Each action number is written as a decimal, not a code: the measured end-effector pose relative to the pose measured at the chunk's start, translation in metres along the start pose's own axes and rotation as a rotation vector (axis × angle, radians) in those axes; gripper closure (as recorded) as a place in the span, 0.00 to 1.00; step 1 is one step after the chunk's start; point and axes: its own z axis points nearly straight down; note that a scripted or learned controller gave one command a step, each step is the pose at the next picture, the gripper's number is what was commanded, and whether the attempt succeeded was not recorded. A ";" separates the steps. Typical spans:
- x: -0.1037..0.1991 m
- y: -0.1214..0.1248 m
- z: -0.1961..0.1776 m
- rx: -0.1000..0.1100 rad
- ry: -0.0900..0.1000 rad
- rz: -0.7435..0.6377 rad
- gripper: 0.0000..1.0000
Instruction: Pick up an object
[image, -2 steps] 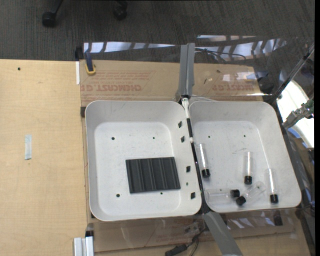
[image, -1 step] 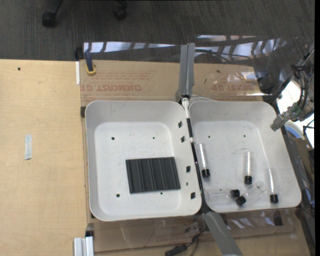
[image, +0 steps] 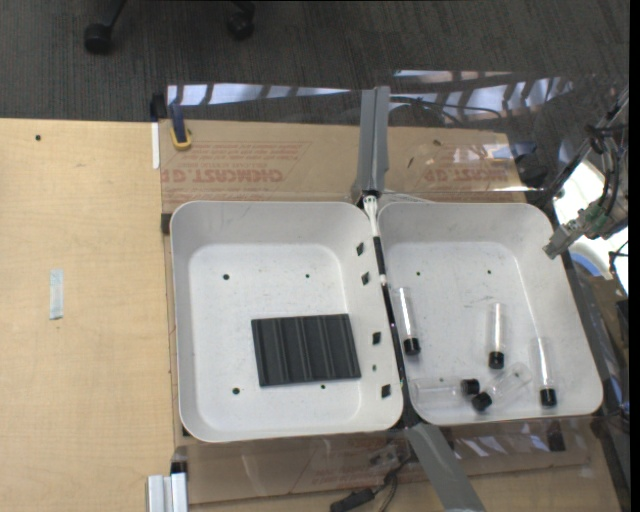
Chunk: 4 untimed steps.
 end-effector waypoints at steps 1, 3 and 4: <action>-0.002 0.002 -0.022 -0.002 0.000 -0.252 1.00; -0.003 0.041 -0.030 -0.005 -0.002 -1.050 1.00; -0.002 0.035 -0.009 -0.005 0.000 -1.066 1.00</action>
